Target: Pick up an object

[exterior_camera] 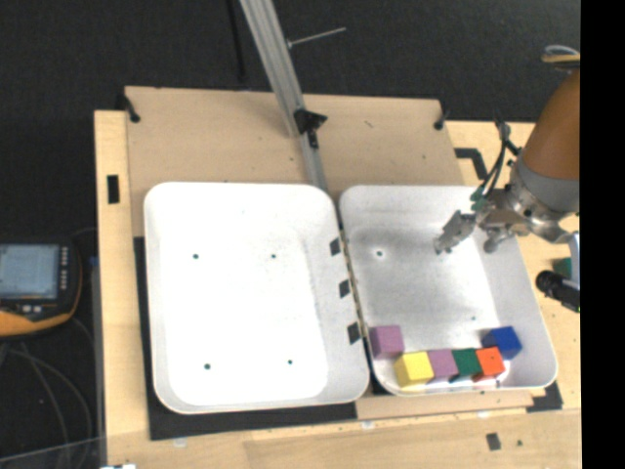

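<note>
Several small blocks lie along the near edge of the right bin: a purple block, a yellow block, a second purple block, a green block, an orange block and a blue block. My gripper hangs over the far right part of this bin, well above and behind the blocks. Its two fingers are spread apart, open, with nothing between them.
The left bin lies beside the right one, with clips along the shared edge. A slanted metal pole rises from the back of the bench. A handheld pendant rests off the bench at the left.
</note>
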`<state>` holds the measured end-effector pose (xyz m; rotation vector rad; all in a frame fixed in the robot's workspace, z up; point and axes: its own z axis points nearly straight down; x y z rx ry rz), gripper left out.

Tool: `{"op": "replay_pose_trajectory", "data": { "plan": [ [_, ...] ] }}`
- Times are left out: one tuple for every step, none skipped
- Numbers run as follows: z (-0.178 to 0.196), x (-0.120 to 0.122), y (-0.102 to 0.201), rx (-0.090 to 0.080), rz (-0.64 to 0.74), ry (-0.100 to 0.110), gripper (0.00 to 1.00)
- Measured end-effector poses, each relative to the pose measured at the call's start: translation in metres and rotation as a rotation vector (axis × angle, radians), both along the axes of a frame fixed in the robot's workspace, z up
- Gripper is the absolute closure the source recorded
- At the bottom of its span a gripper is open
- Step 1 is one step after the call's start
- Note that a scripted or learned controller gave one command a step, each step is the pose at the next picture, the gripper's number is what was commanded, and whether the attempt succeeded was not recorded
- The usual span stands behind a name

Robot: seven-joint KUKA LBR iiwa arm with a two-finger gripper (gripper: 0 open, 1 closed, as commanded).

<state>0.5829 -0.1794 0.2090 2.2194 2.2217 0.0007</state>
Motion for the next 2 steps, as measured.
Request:
{"op": "replay_pose_trajectory", "data": {
  "plan": [
    [0.011, 0.001, -0.001, -0.001, 0.0, -0.003, 1.0],
    [0.003, 0.012, 0.105, 0.003, 0.008, 0.002, 1.0]
  ]
}}
